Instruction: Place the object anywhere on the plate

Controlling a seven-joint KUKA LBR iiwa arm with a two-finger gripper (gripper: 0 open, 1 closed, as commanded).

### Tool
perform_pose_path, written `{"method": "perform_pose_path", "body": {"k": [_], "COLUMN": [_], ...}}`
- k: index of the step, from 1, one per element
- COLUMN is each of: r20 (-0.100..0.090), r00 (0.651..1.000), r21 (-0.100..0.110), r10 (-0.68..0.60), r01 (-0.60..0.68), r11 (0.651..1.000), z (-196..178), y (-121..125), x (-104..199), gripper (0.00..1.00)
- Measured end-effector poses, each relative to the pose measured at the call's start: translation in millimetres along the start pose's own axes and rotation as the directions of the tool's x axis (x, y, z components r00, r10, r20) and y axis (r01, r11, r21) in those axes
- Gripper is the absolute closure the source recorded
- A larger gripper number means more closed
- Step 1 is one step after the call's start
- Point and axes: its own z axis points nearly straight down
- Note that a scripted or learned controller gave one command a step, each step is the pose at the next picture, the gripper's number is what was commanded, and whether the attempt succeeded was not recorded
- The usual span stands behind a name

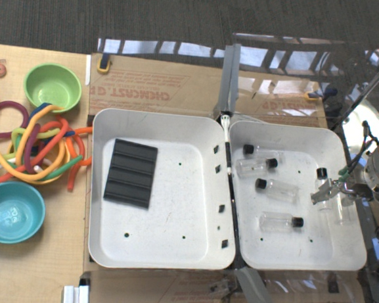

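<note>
The metal two-finger claw (323, 194) is seen over the right white bin (345, 257), its opening indiscernible; a slip is judged likely on the clear black-capped vials (275, 189).

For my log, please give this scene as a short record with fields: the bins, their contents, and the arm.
left bin: one black ridged plate, lying flat near its left side
right bin: several clear vials with black caps, e.g., scattered
gripper: over the right bin's right side, near a vial
bench left of bins: green bowl, blue bowl, coloured cords
</note>
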Motion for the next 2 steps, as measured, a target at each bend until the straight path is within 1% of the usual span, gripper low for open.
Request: {"method": "perform_pose_path", "body": {"k": [1,2], "r20": [0.002,-0.001], "r00": [0.999,0.996], "r21": [-0.001,0.002], "r10": [0.04,-0.092], "r01": [-0.04,0.092], "r11": [0.999,0.996], "z": [-50.0,31.4], "y": [85.2,-9.9], "x": [-2.2,31.9], "gripper": [1.0,1.0]}}
